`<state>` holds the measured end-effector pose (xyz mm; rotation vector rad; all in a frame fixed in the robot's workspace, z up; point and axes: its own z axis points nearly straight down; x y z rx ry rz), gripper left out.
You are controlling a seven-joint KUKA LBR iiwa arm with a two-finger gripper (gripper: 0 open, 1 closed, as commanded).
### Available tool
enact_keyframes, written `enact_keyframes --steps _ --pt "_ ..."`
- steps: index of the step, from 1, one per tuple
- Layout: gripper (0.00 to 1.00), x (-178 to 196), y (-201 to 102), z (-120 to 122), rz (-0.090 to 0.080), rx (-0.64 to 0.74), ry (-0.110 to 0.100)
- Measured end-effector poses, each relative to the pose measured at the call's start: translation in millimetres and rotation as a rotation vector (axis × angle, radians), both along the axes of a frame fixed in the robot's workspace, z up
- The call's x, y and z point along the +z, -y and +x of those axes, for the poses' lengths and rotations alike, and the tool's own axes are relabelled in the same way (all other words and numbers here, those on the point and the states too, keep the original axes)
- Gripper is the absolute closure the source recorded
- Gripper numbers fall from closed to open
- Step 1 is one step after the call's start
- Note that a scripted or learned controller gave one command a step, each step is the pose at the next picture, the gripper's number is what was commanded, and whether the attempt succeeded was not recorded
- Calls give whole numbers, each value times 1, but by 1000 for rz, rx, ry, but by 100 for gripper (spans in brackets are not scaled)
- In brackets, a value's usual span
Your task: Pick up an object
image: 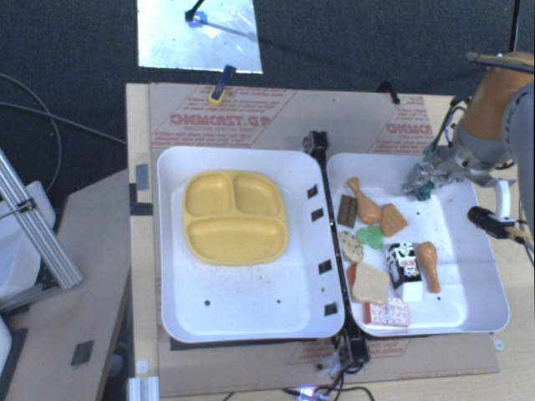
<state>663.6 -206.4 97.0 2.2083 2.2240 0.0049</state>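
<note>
The right bin (476,303) holds several toy foods. Among them are a drumstick (361,200), a brown chocolate bar (348,210), an orange wedge (393,219), a green piece (370,237) and a speckled cookie (349,246). Nearer the front lie a black-and-white carton (403,261), a second drumstick (429,262), a bread slice (371,284) and a red-and-white packet (389,312). My gripper (422,186) hangs low over the bin's far right part, up and right of the orange wedge, with nothing seen in it.
The left bin (180,307) holds a yellow divided plate (234,217). Black clips run along the seam (322,224) between the bins. Both bins rest on a cardboard sheet (276,115). A silver panel (199,22) lies beyond it, and a metal frame (33,224) stands at the left.
</note>
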Motion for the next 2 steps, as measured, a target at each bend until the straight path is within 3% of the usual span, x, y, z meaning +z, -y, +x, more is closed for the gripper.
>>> enact_keyframes --steps 1,2 --pt "100 -13 -80 5 4 2 -13" --pt "100 96 -147 -3 4 4 5"
